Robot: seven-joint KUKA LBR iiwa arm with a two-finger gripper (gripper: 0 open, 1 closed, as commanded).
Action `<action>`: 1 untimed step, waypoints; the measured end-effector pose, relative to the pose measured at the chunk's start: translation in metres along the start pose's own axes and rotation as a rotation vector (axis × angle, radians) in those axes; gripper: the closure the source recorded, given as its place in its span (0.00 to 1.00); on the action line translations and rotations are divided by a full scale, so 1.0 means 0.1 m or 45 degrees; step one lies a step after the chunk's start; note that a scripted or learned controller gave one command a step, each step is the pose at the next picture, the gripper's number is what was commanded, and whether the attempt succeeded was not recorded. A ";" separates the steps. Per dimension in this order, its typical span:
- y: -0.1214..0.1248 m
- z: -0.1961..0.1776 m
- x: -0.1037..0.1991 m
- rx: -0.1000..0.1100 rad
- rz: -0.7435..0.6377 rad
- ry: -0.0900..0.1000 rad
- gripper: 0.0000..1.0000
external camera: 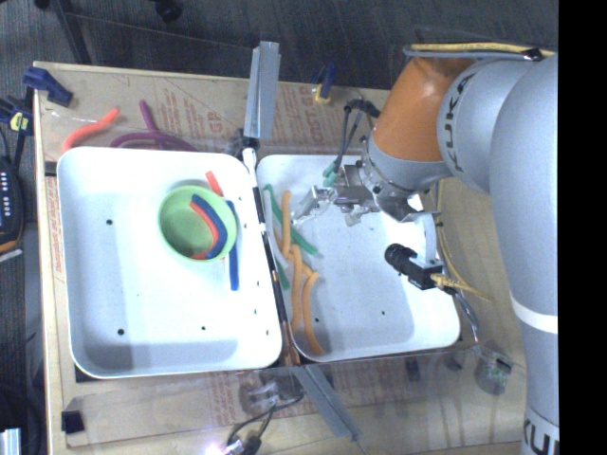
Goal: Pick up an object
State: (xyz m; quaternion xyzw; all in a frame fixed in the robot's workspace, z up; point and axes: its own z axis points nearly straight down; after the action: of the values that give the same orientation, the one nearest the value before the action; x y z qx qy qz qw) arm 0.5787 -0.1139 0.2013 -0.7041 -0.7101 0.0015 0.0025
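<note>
**Gripper low in the right bin, beside a cluster of flexible strips**

Looking down at a slant on the bench, the fixed camera shows two shallow white bins side by side. The grey arm with its orange band [417,98] reaches in from the right, and its two-finger metal gripper [322,202] sits in the upper part of the right white bin [379,320]. Whether the jaws are released or clenched cannot be told from this angle, and nothing can be seen between them.

Just left of the gripper, along the right bin's left wall, lie the loose things: long orange rubbery strips [302,292] running down toward the bin's lower left corner, crossed near the top by thin dark-green strips [289,230]. The gripper's tip is near the upper end of this cluster; contact cannot be judged.

The left white bin [123,301] holds a round light-green bowl [194,224] in its upper right part. A curved blue strip [224,224] and a red strip [204,224] lie across the bowl, and a straight blue stick [233,268] lies just beside its lower right edge.

On the wooden bench beyond the left bin lie an orange strip [90,129] and a purple looped strip [152,138].
</note>
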 end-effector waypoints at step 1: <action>-0.03 0.81 0.09 -0.007 -0.020 -0.006 0.00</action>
State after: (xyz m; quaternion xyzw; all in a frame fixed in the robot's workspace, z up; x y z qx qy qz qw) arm 0.5747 -0.1052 0.1204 -0.6984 -0.7157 0.0012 -0.0013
